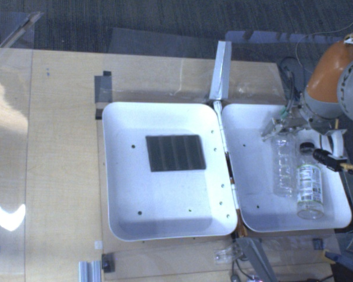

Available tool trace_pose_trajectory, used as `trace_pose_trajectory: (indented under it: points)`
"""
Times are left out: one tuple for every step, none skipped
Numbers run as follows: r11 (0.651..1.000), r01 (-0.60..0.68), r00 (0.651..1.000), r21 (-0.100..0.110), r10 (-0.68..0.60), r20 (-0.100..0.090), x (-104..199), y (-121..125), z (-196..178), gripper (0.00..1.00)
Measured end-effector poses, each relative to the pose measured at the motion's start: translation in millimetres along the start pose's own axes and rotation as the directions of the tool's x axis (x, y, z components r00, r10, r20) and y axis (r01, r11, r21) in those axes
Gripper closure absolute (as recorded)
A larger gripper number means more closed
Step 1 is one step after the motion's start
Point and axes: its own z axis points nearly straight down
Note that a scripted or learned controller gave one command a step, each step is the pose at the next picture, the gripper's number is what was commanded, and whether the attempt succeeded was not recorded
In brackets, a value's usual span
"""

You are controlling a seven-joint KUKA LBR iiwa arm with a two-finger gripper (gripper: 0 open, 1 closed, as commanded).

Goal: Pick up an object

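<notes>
From above, much of the grey arm with its orange band point(332, 75) is cut off at the right edge, and the metal gripper point(280, 125) at its end is a small glinting tangle against the white; I cannot tell how it stands or whether it grips anything. Clear plastic is hard to read here. One clear plastic bottle point(285, 169) nearly vanishes against the right-hand shallow white bin point(247, 157), its top lying close under the gripper. Just beside it, toward the arm, lies a second clear bottle with a white printed label point(310, 190); a black-and-orange part of the rig crosses its top end.

The left-hand shallow white bin point(123, 175) holds a dark ribbed rectangular mat point(175, 153), lying flat near the middle. Both bins sit on a pale wooden bench point(59, 169), with a metal bar point(220, 70) rising between them at the back and dark carpet point(135, 7) beyond. A sheet of glare covers the bench's left part.
</notes>
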Motion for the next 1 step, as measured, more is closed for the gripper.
trace_pose_trajectory:
  points:
    - [1.000,0.006,1.000,-0.007,-0.006,-0.007,6.5,4.3,-11.6,1.00]
